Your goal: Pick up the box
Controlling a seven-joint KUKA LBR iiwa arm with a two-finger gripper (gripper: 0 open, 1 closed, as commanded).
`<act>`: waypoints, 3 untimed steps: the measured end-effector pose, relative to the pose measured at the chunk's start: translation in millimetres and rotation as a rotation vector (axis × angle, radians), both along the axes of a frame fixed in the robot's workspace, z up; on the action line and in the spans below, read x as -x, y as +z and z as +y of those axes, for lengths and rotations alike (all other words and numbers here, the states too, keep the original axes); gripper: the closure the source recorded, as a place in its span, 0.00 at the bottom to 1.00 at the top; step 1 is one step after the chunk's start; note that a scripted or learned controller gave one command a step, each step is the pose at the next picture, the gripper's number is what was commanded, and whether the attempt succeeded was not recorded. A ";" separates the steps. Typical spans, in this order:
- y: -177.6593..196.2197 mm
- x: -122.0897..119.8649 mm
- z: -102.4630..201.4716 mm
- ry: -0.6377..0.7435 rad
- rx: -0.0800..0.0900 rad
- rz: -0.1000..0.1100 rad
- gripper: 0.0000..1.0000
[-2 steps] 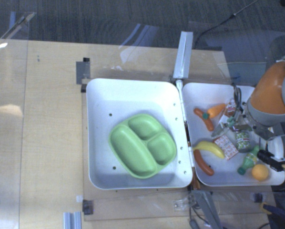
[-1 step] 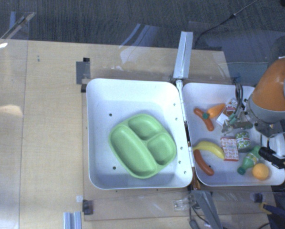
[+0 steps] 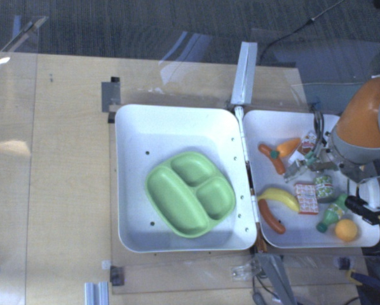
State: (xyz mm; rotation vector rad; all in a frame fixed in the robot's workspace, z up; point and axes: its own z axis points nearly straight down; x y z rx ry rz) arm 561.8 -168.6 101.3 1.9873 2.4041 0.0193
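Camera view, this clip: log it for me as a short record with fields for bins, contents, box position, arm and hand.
left bin: holds a green divided plate
right bin: carrot, banana, hot dog, box, green bottle, orange
box position: flat on the bin floor, right of the banana, left of the green bottle
arm: enters from the right, over the right bin
hand: above the bin's upper middle, up-frame of the box; finger state unclear
box status: not held

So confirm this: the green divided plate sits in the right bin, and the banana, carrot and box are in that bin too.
Not quite. The camera view shows the green divided plate in the left bin. The banana, carrot and box are in the right bin, as you said.
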 end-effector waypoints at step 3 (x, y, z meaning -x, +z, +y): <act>52.9 30.2 15.0 0.050 -0.004 0.020 1.00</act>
